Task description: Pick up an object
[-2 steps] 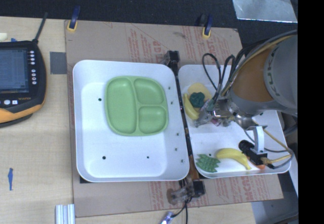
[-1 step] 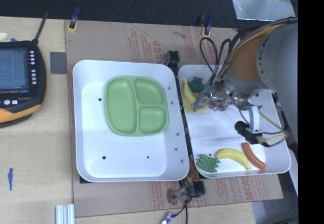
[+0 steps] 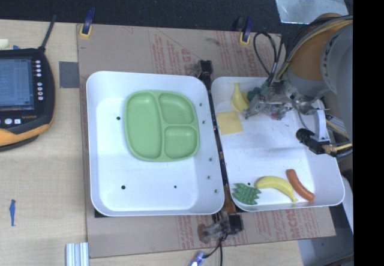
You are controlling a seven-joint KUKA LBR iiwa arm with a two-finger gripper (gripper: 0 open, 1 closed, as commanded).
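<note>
The arm (image 3: 327,60) is reaching in from three o'clock and hanging over the far end of the right bin (image 3: 327,199), with the gripper (image 3: 264,105) sitting low near that bin's twelve o'clock wall; whether it is released or clenched cannot be told, since the metal parts and cables are blurring together there. Just at nine o'clock of the gripper a small yellow piece (image 3: 239,98) is lying upright against the bin's corner, and directly below that, toward six o'clock, a flat yellow square (image 3: 229,122) is resting on the bin floor. At the near end of the same bin, a green leafy piece (image 3: 246,193), a banana (image 3: 276,187) and a red sausage (image 3: 300,184) are lying in a row, well apart from the gripper. The left bin (image 3: 108,187) is holding a green divided plate (image 3: 162,125). At nine o'clock on the bench a control pendant (image 3: 21,96) is lying beside the bins.
</note>
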